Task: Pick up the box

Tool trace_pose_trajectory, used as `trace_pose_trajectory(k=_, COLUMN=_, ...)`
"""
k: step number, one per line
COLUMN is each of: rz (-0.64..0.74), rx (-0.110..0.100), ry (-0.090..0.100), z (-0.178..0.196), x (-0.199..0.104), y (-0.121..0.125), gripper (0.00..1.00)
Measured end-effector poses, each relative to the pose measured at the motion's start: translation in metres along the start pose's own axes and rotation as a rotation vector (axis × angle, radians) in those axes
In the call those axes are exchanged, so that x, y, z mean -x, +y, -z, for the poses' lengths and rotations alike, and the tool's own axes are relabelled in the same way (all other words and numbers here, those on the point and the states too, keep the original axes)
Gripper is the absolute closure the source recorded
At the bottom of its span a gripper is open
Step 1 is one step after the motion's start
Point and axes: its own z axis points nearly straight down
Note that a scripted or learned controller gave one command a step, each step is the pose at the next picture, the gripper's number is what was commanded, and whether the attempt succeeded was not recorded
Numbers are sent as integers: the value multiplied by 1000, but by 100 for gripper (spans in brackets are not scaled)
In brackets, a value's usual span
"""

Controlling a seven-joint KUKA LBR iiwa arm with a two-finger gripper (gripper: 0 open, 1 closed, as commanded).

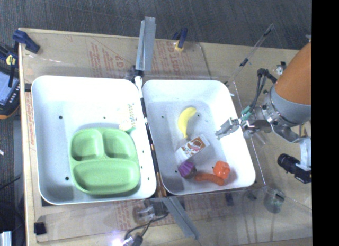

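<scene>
The gripper (226, 128) hangs over the right bin (159, 99) near its right wall, its fingers (222, 131) parted a little and holding nothing. The box (193, 146), white with a brown print, lies on the bin floor down and to the left of the fingertips, clearly apart from them. A banana (186, 119) lies left of the fingers, just above the box. Below the box sit a purple toy (186, 169) and an orange toy (216, 172). The left bin (47, 91) holds a green divided tray (104, 161).

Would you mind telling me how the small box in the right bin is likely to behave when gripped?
The small box looks like printed cardboard, so probably light and crushable. It lies flat, so unlikely to roll. With the purple toy touching its lower end, it may nudge that.
</scene>
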Motion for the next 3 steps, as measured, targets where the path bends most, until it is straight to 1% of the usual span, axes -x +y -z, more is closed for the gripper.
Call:
trace_pose_trajectory(k=1, rz=217, rx=2, ry=-1, z=-1, x=0, y=7, gripper=0)
trace_pose_trajectory(k=2, rz=280, rx=0, ry=0, z=-23, x=0, y=10, gripper=0)
trace_pose_trajectory(k=3, rz=321, rx=2, ry=-1, z=-34, x=0, y=-2, gripper=0)
